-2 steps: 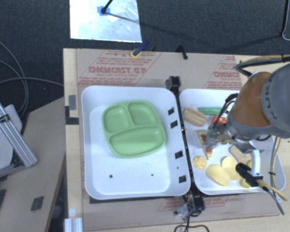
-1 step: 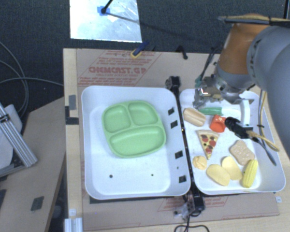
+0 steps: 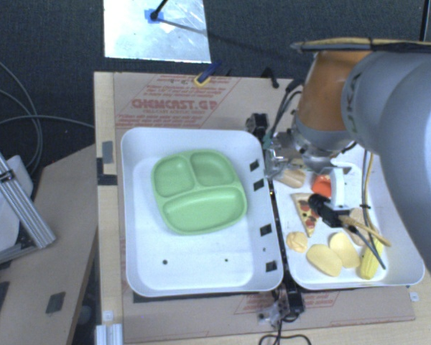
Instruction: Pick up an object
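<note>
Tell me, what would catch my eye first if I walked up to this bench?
Probably the big grey arm with its orange band, looming in from the right over the right bin. Next, the bright green divided plate lying alone in the left bin. Then the jumble of toy food in the right bin: a pizza slice, a corn cob and pale yellow pieces.

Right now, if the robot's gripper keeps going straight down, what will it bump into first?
Probably the tan toy food piece at the right bin's upper-left corner, just below the gripper. Depth is hard to judge here.
</note>
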`<state>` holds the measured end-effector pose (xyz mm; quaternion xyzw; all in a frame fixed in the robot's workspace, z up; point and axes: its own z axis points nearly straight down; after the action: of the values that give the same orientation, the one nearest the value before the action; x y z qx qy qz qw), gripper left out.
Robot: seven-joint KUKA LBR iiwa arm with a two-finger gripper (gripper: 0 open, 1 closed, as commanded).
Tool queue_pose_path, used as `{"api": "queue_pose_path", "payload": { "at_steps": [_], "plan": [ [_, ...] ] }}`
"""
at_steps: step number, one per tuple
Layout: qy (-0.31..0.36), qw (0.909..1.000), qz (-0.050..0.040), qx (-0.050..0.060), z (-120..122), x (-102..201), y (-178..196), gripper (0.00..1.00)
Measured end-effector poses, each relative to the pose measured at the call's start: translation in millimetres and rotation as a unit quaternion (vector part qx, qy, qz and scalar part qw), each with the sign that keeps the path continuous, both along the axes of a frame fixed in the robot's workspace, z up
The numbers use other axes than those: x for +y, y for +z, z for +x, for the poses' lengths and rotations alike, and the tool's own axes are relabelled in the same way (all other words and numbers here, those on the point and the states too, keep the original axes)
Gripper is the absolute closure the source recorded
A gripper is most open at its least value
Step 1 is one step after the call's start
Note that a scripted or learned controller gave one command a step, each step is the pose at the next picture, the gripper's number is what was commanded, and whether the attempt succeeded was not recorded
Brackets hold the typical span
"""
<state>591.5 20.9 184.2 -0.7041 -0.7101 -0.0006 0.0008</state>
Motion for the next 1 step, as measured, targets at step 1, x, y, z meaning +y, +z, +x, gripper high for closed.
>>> {"api": "queue_pose_path", "payload": {
  "at_steps": [1],
  "plan": [
    [0.001, 1.0000, 0.0003, 0.000, -26.9, 87.5, -0.1, 1.00]
  ]
}}
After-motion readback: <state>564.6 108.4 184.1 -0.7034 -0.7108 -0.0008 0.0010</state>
